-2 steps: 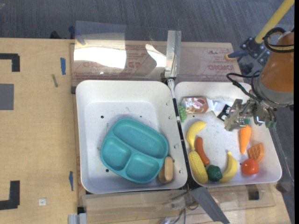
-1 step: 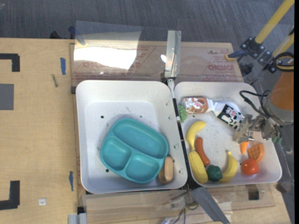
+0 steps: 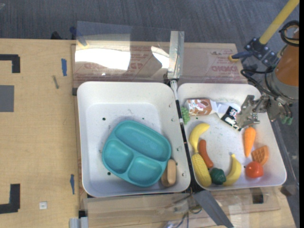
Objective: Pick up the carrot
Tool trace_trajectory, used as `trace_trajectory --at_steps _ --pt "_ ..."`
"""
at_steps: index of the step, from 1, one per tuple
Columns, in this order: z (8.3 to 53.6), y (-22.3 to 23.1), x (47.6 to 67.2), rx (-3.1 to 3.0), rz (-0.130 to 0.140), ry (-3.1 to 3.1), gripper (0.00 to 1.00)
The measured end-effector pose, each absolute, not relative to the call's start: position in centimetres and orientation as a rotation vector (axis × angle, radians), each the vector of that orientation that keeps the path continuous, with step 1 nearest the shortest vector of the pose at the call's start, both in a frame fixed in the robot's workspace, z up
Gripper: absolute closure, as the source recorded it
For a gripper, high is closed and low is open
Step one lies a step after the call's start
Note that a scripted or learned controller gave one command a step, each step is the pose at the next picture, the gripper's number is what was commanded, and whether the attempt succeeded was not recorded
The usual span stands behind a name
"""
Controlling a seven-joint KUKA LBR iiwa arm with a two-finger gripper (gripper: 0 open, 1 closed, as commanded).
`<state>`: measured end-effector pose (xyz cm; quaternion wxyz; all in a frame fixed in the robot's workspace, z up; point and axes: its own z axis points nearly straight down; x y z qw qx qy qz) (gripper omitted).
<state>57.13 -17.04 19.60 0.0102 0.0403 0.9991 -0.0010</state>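
**Ana:** Over the right bin, where is the arm sitting?

**Ben:** It comes in from the right edge, the orange band high at the right and the grey wrist below it. The gripper hangs over the bin's upper right part, its metal fingers pointing down and leftward.

**Ana:** Are they spread or pressed together?

**Ben:** I cannot tell; they blur into one pale metal shape. Nothing is visibly pinched between them.

**Ana:** And the carrot?

**Ben:** It lies on the bin floor just below the fingertips, upright in the view, thick end toward the gripper and point toward the near rim. Whether metal touches it, I cannot tell.

**Ana:** What lies around it?

**Ben:** An orange waffle-like piece just beside its lower right, a red tomato below that, and a banana to the lower left. Further left lie a sausage, a corn cob, a dark green piece and a second banana.

**Ana:** The other bin?

**Ben:** The left bin holds a teal divided plate with a tan bread roll against its lower right edge.
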Motion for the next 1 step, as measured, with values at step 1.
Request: trace_trajectory --at_steps 1 --pt "8.82 -20.74 52.47 -0.273 -0.001 3.123 1.00"
